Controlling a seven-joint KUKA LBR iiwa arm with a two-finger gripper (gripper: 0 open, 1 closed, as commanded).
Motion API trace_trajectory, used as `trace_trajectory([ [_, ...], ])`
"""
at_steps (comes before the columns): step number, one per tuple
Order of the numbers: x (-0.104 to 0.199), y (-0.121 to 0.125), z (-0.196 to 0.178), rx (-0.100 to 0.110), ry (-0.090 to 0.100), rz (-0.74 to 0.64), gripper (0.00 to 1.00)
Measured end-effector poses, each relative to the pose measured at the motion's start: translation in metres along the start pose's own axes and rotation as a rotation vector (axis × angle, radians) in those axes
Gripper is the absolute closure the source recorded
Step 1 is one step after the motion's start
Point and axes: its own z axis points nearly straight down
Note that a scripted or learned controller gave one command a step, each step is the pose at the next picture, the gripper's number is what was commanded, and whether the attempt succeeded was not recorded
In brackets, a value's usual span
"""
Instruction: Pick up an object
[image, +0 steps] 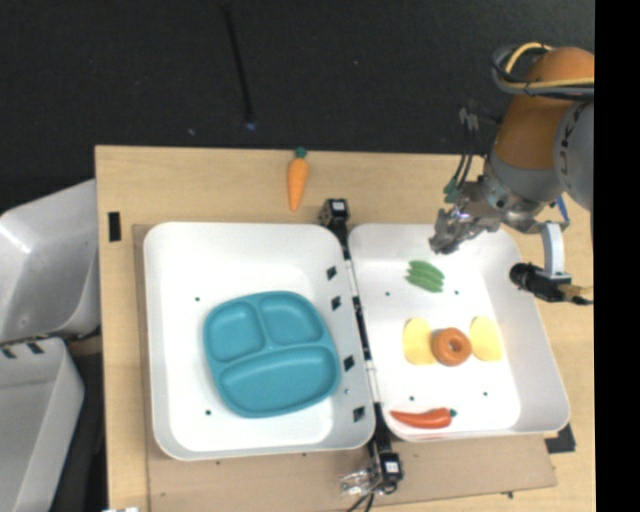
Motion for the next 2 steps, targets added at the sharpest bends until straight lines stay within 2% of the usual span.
trace_trajectory([
  [2,0.089,0.015,-0.002,0.000,0.001,0.000,1.00],
])
